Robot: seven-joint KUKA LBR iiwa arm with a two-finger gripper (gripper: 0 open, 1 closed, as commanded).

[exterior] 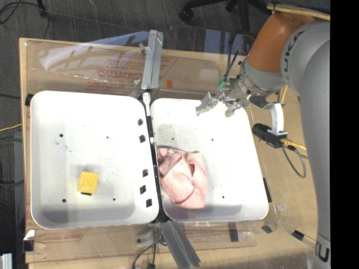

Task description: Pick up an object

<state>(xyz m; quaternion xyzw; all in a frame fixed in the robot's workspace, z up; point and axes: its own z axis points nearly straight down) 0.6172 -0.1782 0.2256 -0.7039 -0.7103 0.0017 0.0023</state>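
A crumpled pink cloth (pixel 182 177) lies in the right bin (pixel 235 150), against its left wall near the front. A small yellow block (pixel 88 182) sits in the left bin (pixel 73 122), toward its front left. My gripper (pixel 220 106) hangs over the back edge of the right bin, well behind the cloth. Its two fingers (pixel 204 106) are spread apart, and nothing is between them.
A metal divider bar (pixel 150 66) runs between the bins toward the back. A clear plastic sheet (pixel 90 63) covers the bench behind the bins. A cable and a black connector (pixel 269 134) hang at the right bin's right side, by the arm.
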